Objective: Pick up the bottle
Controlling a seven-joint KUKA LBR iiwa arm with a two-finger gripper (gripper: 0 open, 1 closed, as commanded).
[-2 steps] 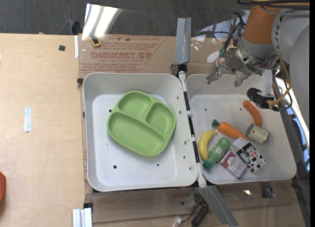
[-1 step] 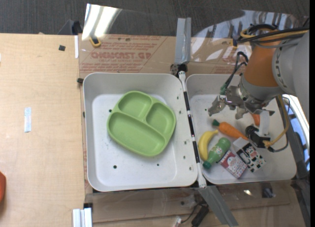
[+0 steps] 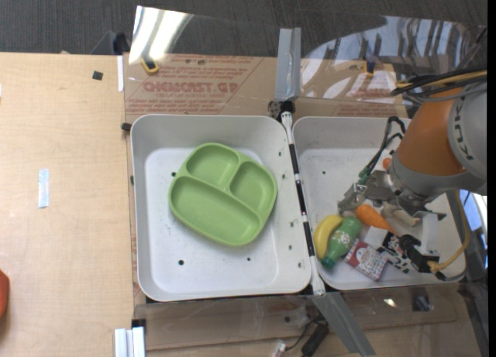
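Note:
The green bottle (image 3: 342,240) lies on its side near the front left of the right bin (image 3: 325,154), cap end pointing toward the front edge. It rests against a yellow banana (image 3: 326,231) on its left. My gripper (image 3: 373,196) hangs low over the bin's middle, just behind and to the right of the bottle, directly above an orange carrot (image 3: 373,215). Nothing of the bottle is lifted; it sits on the bin floor.
A red-and-white packet (image 3: 369,260) and a black-and-white item (image 3: 401,253) lie at the front of the right bin. The left bin (image 3: 155,255) holds a green divided plate (image 3: 223,192). The ridge between the bins (image 3: 297,193) runs close to the banana.

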